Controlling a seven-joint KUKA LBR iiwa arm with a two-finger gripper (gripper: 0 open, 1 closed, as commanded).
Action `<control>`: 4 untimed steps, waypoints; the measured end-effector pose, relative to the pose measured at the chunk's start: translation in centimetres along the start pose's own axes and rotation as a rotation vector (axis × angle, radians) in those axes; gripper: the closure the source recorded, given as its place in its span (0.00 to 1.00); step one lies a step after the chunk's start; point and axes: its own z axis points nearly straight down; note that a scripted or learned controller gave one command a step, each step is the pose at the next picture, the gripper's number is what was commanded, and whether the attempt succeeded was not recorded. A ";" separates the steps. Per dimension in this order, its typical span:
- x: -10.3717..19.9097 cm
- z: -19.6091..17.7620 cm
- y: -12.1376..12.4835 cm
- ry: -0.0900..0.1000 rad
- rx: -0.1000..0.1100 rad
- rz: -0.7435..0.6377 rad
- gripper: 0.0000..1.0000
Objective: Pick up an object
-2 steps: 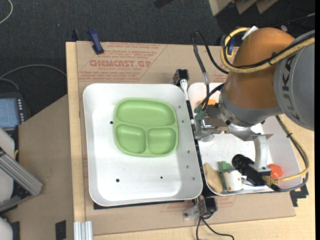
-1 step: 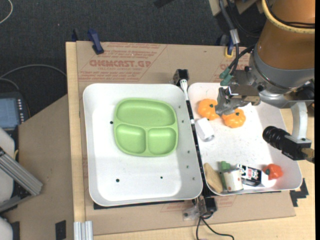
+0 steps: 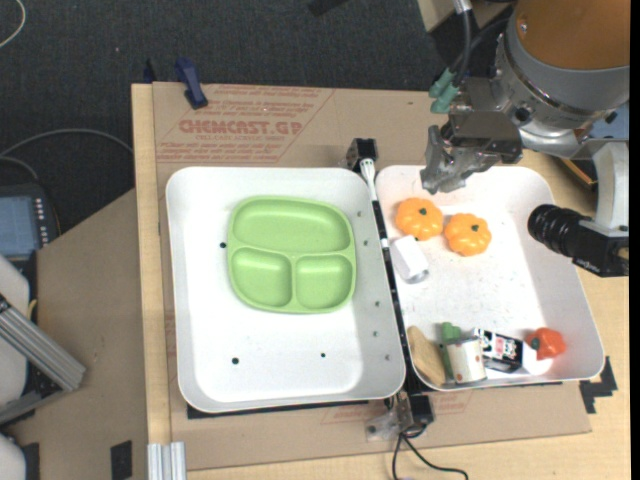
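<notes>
Cardboard sheet (image 3: pixel 250 118) printed "CHEMCAST GP" in red, glossy green three-compartment plate (image 3: pixel 292 254) mid left bin (image 3: pixel 200 348), two ribbed orange toy pumpkins (image 3: pixel 442 226) near right bin's (image 3: pixel 565 298) far edge, grey gripper (image 3: pixel 440 180) just above them at that edge, grip state unreadable, nothing visibly held.

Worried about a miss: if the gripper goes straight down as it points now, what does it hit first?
Probably the right bin's bare floor, just above-left of the nearer orange pumpkin; the gripper might graze it, depth unclear.
</notes>
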 end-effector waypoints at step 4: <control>1.4 -5.6 0.0 -0.002 0.004 0.005 1.00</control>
